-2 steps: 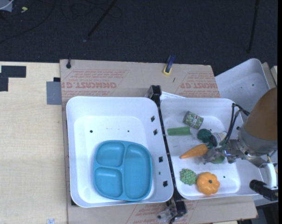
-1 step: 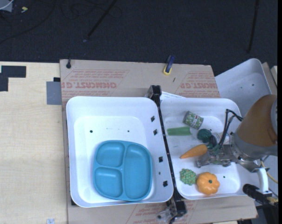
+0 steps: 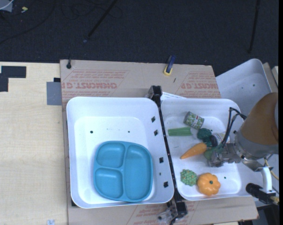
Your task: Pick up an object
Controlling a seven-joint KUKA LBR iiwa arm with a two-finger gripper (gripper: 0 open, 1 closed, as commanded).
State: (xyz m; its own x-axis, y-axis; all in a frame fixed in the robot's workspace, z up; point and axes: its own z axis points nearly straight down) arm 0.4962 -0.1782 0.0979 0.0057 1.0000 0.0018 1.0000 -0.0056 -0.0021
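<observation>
Down in right-hand shallow white plastic bin (image 3: 235, 108), grey two-finger gripper (image 3: 215, 156) low among toys.

- Jaw state: cannot tell, tips lost in clutter.
- Nearest target, judged: orange plastic carrot (image 3: 194, 151), just left of gripper, touching or nearly so; dark teal toy (image 3: 205, 135) just above.
- Round orange plastic pumpkin (image 3: 208, 183) below-left, near.
- Advise: centre over one item, avoid nudging neighbours, confirm grasp before lifting.

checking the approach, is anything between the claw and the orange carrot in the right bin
Nothing visible does. The claw sits low in the right bin, just right of the carrot; the dark teal toy lies beside its upper end, not between.
</observation>
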